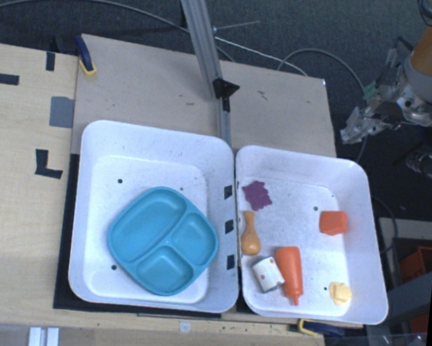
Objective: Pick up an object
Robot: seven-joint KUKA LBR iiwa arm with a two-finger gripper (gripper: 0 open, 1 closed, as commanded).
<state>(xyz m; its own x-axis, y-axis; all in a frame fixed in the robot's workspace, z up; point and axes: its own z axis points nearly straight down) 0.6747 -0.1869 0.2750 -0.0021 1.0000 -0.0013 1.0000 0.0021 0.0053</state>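
End effector (359, 124): hanging at the upper right of the frame, off the bins; grip state cannot be told
Left bin (90, 193): holding a blue divided plate (163, 240)
Right bin (365, 224): holding a purple piece (256, 194), orange block (333, 223), orange carrot (291, 272), tan gourd (250, 237), white can (267, 274), yellow piece (339, 292)
Writing: none readable
Surface (17, 146): carrying both bins

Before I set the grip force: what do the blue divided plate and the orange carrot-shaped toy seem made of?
The blue divided plate looks like moulded hard plastic, smooth, with a soft sheen and rounded compartment ridges. The orange carrot-shaped toy also looks like plastic, even in colour and matte to slightly glossy; whether it is hard or rubbery cannot be told.
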